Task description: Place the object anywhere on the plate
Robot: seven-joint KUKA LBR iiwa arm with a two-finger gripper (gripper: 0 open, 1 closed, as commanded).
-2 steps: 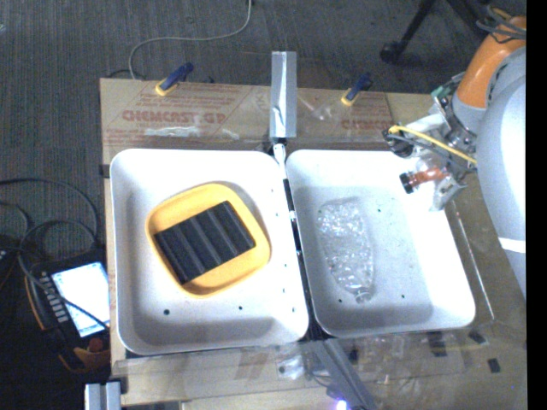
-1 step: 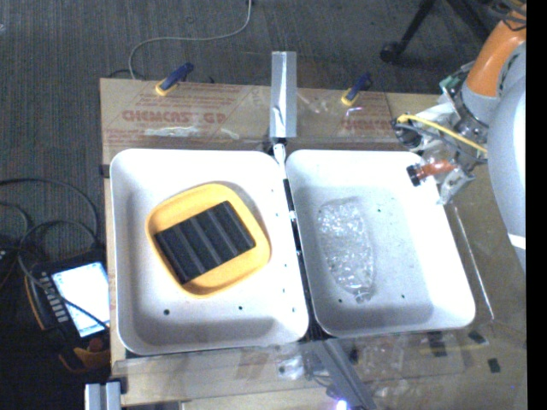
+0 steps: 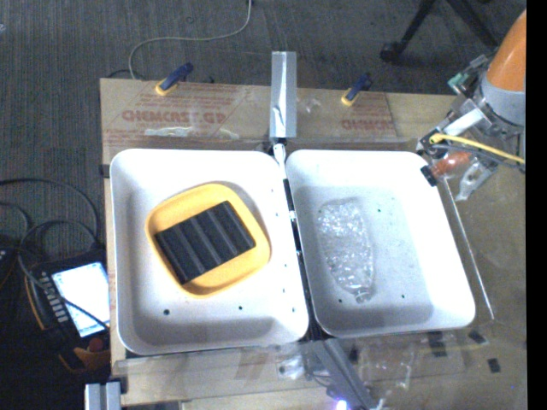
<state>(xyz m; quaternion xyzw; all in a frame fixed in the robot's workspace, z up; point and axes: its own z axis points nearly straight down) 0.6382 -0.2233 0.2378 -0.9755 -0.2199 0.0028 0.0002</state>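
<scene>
Claw [image 3: 461, 156] sits at the far right, just past the top-right corner of the right bin [image 3: 444, 229], w/ the grey arm and its orange band [image 3: 517, 54] above it at the frame edge. You can't tell from this angle whether it's spread or pressed together; too small and cluttered w/ a yellow cable [image 3: 479, 146] crossing in front. Nothing visibly between its tips. Moving outward: the right bin holds a clear crinkly plastic bag [image 3: 346, 248], lying lengthwise a bit left of the bin's centre, flat on the floor, well apart from the claw. Next over, the left bin [image 3: 128, 254] holds a yellow plate [image 3: 248, 263], tilted slightly in frame, near the bin's middle. On that plate rests a black ribbed block [image 3: 208, 239], covering most of its top, so you see yellow rim all round it. Both bins touch along the centre divide. Behind them, a brown board [image 3: 171, 118] w/ two yellow-blue clamps [image 3: 173, 79] and an upright metal post [image 3: 283, 96] btw the bins.
</scene>
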